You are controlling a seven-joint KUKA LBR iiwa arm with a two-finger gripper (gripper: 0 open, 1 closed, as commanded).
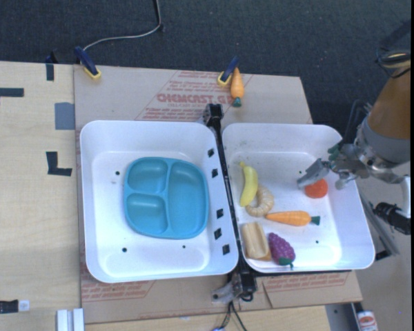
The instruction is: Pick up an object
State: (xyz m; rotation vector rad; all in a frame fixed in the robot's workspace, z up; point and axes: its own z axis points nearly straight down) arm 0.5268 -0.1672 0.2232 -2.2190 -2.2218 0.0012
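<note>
The right bin (345, 250) holds several toy foods: a yellow banana (248, 184), a tan croissant (263, 203), an orange carrot (290, 218), a bread roll (254, 241), purple grapes (282, 249) and a red tomato (317, 189). My gripper (326, 178) reaches in from the right and hangs over the bin's right half, just above the tomato. Its fingers are spread open, one finger (309, 178) to the tomato's left and the other to its right. Nothing is held between them.
The left bin (96, 254) holds a blue divided plate (167, 197). A second small carrot (237, 85) lies on the cardboard behind the bins, beside a yellow clamp (227, 73). Another clamp (88, 63) sits at the cardboard's far left corner.
</note>
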